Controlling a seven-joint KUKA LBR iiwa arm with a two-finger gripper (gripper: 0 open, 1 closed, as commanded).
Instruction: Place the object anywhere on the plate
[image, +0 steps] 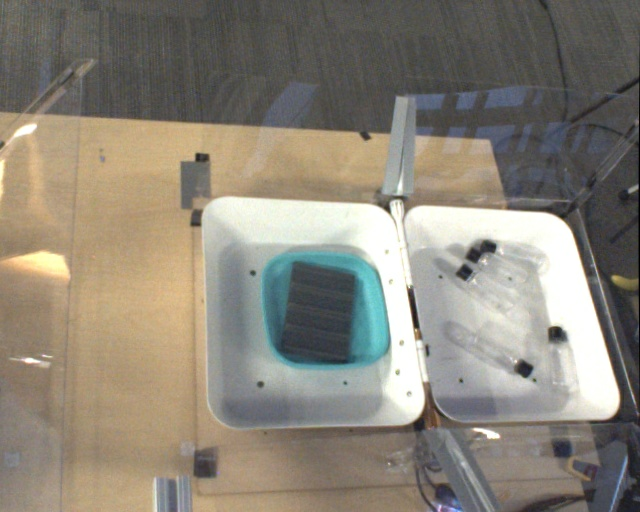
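1. Well, the object (320, 310), a dark grey ribbed block, lies flat on the teal plate (272, 300), left of the frame's centre. It sits inside the plate's rim, with teal showing on every side, and its long sides run nearly up and down the frame, leaning a little to the right at the top.
2. How my gripper stands, and what it may have hold of, I cannot tell from this view, so I cannot place the block relative to it either.
3. The plate rests in the middle of the left bin (215, 300), with bare white floor around it.
4. The right bin (500, 215) touches the left one along their shared edge. It holds several clear tubes with black caps: two caps close together in its upper middle (485, 245), and two more toward its lower right (556, 335). The clear tube bodies are faint against the white, so I cannot count them for certain.
5. Both bins sit on the wooden bench (100, 350). A grey metal bar (400, 145) runs up the frame from where the bins meet.
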